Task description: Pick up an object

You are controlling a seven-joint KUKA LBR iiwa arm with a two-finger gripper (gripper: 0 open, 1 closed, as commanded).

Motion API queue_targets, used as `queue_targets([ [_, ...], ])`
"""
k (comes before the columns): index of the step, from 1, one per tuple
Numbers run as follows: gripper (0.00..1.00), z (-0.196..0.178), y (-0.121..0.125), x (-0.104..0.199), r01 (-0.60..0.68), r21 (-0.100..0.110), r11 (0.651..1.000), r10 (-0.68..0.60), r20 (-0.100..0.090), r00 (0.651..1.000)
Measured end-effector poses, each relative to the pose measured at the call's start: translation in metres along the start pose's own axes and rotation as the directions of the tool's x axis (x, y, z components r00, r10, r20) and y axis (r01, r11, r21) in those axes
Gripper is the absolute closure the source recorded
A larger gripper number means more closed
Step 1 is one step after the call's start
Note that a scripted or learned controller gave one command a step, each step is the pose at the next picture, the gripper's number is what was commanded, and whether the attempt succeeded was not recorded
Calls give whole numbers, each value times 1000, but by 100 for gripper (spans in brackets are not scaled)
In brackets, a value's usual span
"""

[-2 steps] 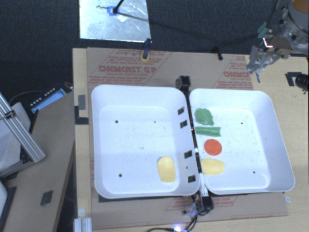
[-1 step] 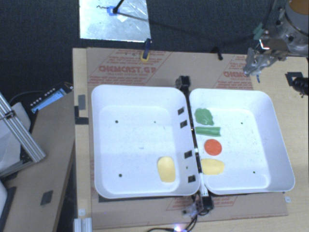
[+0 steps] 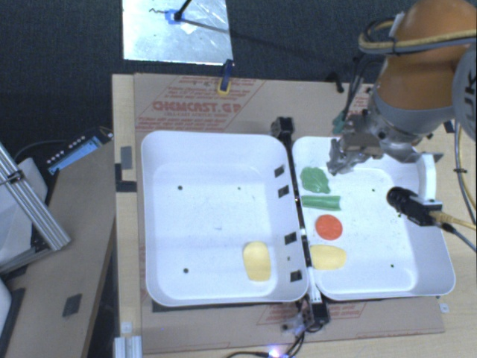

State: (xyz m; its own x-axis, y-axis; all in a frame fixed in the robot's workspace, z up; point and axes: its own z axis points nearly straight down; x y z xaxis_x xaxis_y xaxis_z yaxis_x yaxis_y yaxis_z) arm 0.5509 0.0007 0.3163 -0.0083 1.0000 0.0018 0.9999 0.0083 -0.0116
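My gripper (image 3: pixel 340 162) hangs over the back part of the right bin (image 3: pixel 402 274), just right of a green leafy piece (image 3: pixel 314 178). Nothing shows between its tips. Below that piece lies a flat green strip (image 3: pixel 322 202), then a round red-orange object (image 3: pixel 329 227), then a pale yellow lump (image 3: pixel 328 256) near the bin's front left. In the left bin (image 3: pixel 209 200) a yellow block (image 3: pixel 257 260) rests near the front right corner.
A black divider with clips (image 3: pixel 296 200) runs between the two bins. A black cylindrical fitting with a cable (image 3: pixel 410 203) juts in over the right bin's right rim. Cardboard (image 3: pixel 194 107) lies under both bins.
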Motion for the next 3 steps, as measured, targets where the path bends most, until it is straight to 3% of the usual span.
queue_targets([
  [1,100,-42,122,43,1,-26,1000,-1,1,1000],
  [2,100,-116,117,95,1,-22,1000,-1,-2,1000],
  [3,100,-49,85,191,6,-6,1000,-6,-1,1000],
])
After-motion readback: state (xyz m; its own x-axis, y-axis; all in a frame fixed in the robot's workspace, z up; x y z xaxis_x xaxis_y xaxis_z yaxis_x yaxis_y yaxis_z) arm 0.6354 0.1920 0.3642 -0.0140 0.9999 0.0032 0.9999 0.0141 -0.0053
